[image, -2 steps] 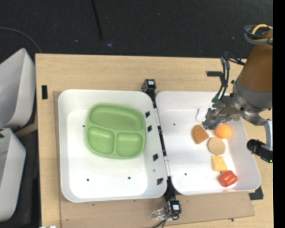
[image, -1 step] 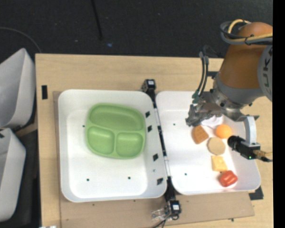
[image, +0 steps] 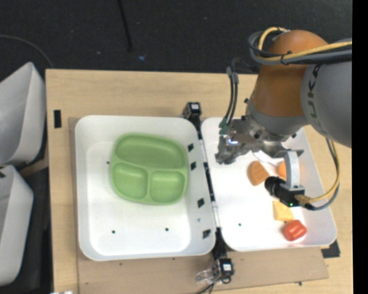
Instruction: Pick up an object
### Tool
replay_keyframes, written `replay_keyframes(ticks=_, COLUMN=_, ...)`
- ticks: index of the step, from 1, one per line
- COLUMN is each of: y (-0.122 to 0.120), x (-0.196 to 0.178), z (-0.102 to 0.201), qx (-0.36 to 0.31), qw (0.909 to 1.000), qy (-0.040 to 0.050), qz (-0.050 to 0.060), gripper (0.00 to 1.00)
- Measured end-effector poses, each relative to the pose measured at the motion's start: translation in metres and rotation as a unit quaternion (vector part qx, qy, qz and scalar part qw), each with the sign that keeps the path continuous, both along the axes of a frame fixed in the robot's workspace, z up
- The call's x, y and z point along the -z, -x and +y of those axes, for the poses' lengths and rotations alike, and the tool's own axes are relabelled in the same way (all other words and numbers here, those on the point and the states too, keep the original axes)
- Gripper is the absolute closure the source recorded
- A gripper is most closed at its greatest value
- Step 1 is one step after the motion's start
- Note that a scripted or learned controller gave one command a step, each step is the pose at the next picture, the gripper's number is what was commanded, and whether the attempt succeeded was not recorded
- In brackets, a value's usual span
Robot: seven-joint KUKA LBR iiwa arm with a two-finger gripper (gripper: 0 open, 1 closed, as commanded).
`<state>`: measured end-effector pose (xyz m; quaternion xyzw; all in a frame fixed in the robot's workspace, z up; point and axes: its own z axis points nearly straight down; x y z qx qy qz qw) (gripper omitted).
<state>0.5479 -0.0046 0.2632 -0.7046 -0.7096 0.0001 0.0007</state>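
- White plastic, two shallow bins side by side on a pale wooden bench; we list the left bin and the right bin separately.
- Green divided plate, three compartments, lying flat near the centre of the left bin.
- Orange rounded piece, at about the centre of the right bin; we cannot name it more closely.
- Yellow block, at 5 o'clock from the orange piece.
- Red object, at 5 o'clock from the yellow block, near the bin's lower right corner.
- A further orange sliver at 3 o'clock from the rounded piece, partly hidden by hardware.
- Gripper, at 9 o'clock from the orange piece, low over the upper left floor of the right bin. We cannot tell how the claw stands; we see nothing in it.
- Step in hand, as we judge it: approach, with no pick made. The candidate items all lie at 3 to 5 o'clock of the gripper, apart from it.
- Next move, in our judgement: shift toward 3 o'clock to sit over the orange piece, then descend squarely upon it.
- Writing: part of large pale lettering on the grey arm, which we read as "UK"; no other labels legible.
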Motion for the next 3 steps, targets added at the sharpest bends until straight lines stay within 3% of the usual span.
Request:
replay_keyframes(ticks=2, y=-0.020, x=0.010, z=0.090, qx=0.001, qw=1.0000, qy=0.0003, qz=-0.001, gripper=1.00)
replay_keyframes(ticks=3, y=-0.020, x=0.010, z=0.088, qx=0.002, qw=1.0000, qy=0.0006, qz=0.000, gripper=0.00)
